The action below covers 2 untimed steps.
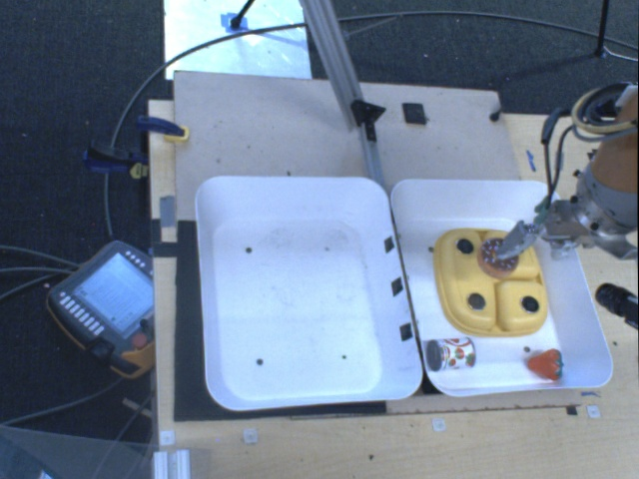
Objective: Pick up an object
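The right bin (579, 297) holds a yellow moulded piece (489, 287) with dark round holes, a small printed can (451, 353) lying on its side near the front, and a red strawberry-like toy (545, 364) in the front right corner. My gripper (502, 249) reaches in from the right and sits low over the back part of the yellow piece. A small brown round thing (491, 258) lies right at its tip, on the yellow piece. Whether the gripper has hold of it is not visible.
The left bin (290, 287) lies beside the right one, with black clips along their shared wall. A slanted metal pole (334, 53) rises behind the bins. A teach pendant (105, 302) and cables lie on the floor at the left.
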Each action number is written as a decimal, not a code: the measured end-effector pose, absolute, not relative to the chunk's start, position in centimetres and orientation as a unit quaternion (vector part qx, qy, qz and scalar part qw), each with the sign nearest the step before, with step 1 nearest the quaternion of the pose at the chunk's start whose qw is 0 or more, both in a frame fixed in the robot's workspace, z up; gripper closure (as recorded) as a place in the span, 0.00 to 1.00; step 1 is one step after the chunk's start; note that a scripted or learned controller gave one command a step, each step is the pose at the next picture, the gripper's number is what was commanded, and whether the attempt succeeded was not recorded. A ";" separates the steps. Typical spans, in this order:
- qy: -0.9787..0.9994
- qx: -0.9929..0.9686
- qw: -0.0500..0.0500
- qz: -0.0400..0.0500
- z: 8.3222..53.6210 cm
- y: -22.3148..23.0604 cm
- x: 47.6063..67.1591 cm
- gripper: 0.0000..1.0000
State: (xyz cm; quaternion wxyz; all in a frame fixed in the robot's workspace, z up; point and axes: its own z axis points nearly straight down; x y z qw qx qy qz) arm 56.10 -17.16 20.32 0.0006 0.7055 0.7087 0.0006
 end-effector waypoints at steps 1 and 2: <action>0.708 0.707 -0.001 -0.001 14.3 -17.8 55.7 0.00; 0.709 0.705 0.006 0.003 13.0 -17.8 56.1 0.00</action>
